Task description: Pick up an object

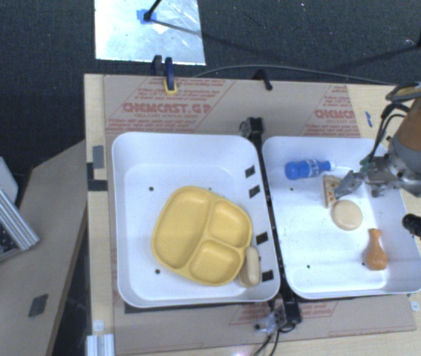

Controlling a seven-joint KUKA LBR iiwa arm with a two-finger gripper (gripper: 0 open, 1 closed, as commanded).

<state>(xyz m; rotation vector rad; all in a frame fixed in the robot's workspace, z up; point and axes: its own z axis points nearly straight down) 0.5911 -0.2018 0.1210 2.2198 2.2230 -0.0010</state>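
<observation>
Progress report on the pick: basically nothing lifted yet, as far as I can judge. My gripper (349, 185) is hanging low over the right white bin (310, 277), near its back right part, and whether it's released or clenched on anything I honestly can't tell from up here. It's a dark little tangle at the end of my wrist.

What's in reach: a small tan wedge-shaped piece (330, 190) sits right beside the gripper, maybe touching it, hard to say. Just in front of that is a round beige disc (347, 215), flat on the bin floor. A blue plastic bottle with a white cap (308, 169) lies on its side toward the back, and an orange-brown pear-shaped thing (376, 251) rests closer to the front right corner.

Over in the left white bin (139, 199) there's a yellow divided plate (203, 235) with a pale oblong bread-roll-looking item (251, 265) tucked against its front right edge. Well apart from me.

So: everything looks like it's lying down in the bins. My guess is the wedge or the disc is the candidate, and the actual grab and lift are still to do.
</observation>
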